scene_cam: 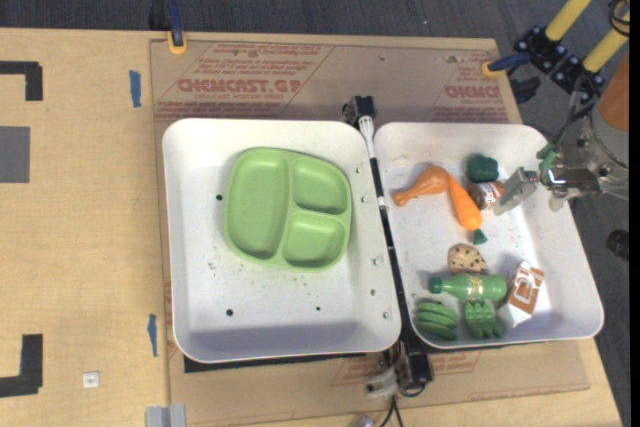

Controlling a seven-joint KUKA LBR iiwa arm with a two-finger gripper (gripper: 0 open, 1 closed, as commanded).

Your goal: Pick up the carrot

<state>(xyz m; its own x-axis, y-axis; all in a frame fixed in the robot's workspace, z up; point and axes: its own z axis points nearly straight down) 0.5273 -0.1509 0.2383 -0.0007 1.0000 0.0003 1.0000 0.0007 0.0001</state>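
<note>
The two-finger gripper (512,190) sits low over the right-hand shallow white bin (585,260), entering from the bin's right rim. Whether it is parted or closed cannot be told from this view, and nothing is visibly held.

The target — a small orange plastic carrot with a green tip (465,205) — lies on the bin floor just to the left of the gripper, pointing diagonally, its green end toward the near side. Its upper end touches or nearly touches an orange toy chicken drumstick (425,183) further left. A dark green rounded toy (482,166) lies just beyond the gripper, with a small red-and-white item (487,195) between carrot and gripper.

Judged procedure for the approach step:

1. Shift the gripper left until it is centred over the carrot's orange body, not the green tip.
2. Rotate the wrist so the closing line crosses the carrot's long axis.
3. Descend with clearance from the drumstick and the red-and-white item — both sit close enough to be caught.
4. Close, then lift straight up.

Risk: the tapered body probably slips if gripped near its narrow end.
</note>
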